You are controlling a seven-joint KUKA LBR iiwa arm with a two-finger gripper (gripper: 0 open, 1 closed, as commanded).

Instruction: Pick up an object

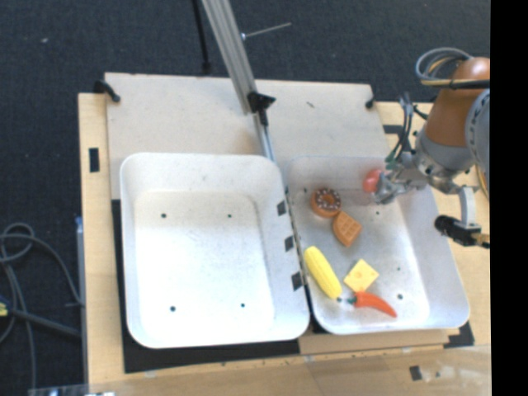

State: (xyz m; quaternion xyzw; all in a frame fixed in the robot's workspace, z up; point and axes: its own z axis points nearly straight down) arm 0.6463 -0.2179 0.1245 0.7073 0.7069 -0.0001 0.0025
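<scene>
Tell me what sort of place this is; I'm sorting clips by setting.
Probably a robotics lab's grasping test bench: a robot arm reaches over two white bins, toy food such as a corn cob and carrot lies in the right one, and cables trail on dark carpet.

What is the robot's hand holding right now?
It cannot be told. The gripper is right against a small red thing in the right bin, but a grip isn't visible.

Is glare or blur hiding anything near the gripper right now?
Camera view: even, soft light, slight glare on the white bins; the gripper is soft and small, fingers unresolved, beside a blurred red object; the corn, carrot and donut in the right bin read clearly.
</scene>
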